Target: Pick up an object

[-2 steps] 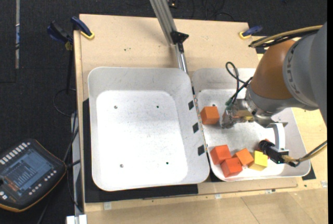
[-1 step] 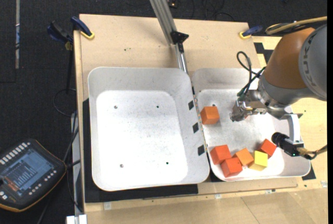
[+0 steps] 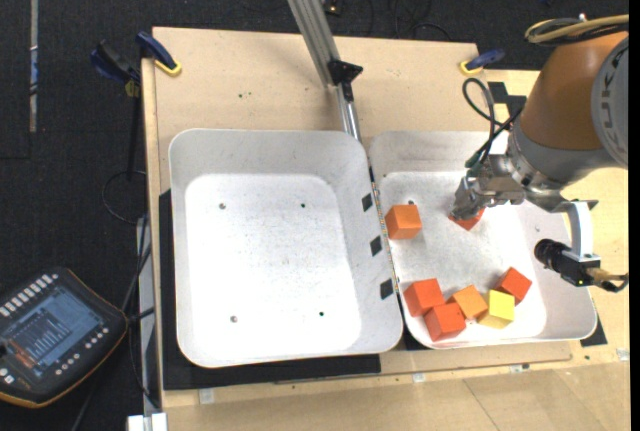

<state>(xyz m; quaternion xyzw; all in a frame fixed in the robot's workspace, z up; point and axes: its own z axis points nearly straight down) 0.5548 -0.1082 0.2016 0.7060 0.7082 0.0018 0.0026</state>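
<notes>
My gripper (image 3: 470, 202) hangs low in the right bin (image 3: 560, 254), near its middle. A small red block (image 3: 466, 217) peeks out right under the gripper's tip, partly hidden by it; whether it is held cannot be made out. An orange cube (image 3: 403, 220) lies to the gripper's left, close to the bin's left wall. Along the bin's front sits a cluster: two red-orange cubes (image 3: 423, 294) (image 3: 445, 320), an orange cube (image 3: 470, 301), a yellow cube (image 3: 500, 308) and another red-orange cube (image 3: 515, 283).
The left bin (image 3: 190, 249) lies beside the right one, sharing a raised divider. A slanted metal pole (image 3: 310, 9) reaches down to the bins' back junction. The arm's bulky orange-banded wrist (image 3: 570, 99) overhangs the right bin's back right. A teach pendant (image 3: 50, 329) lies at the lower left.
</notes>
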